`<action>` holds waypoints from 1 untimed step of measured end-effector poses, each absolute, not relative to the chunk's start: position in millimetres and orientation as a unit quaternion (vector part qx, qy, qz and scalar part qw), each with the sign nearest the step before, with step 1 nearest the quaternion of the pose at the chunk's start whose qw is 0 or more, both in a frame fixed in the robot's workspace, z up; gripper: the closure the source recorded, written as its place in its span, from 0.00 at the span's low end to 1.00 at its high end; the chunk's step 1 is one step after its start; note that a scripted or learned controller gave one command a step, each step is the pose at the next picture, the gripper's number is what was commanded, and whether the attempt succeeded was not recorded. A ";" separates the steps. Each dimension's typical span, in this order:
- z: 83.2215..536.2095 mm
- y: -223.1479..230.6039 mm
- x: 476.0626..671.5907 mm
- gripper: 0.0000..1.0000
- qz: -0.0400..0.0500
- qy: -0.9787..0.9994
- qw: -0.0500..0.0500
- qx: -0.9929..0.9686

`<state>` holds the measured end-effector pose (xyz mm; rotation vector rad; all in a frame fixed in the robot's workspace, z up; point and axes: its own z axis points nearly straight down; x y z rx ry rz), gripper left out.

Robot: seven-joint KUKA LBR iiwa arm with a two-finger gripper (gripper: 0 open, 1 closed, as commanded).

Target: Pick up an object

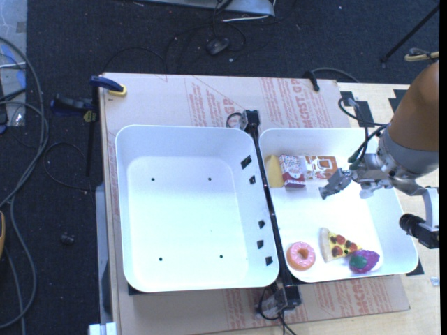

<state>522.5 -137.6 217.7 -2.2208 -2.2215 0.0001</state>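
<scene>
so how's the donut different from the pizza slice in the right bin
The donut is a round pink ring with a hole; the pizza slice is a wedge with a pale crust and red toppings. The donut lies nearer the divider between the bins; the pizza slice lies further right, beside a purple toy. Both lie flat in the right bin's near end.

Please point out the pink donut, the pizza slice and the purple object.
pink donut [301,255]: camera view, on its frosted ring.
pizza slice [338,245]: camera view, on its topping.
purple object [364,260]: camera view, on its middle.
</scene>
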 end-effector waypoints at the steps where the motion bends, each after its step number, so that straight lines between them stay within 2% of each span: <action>1: 212.0 -210.6 557.0 0.00 0.000 -0.706 -0.001 -0.708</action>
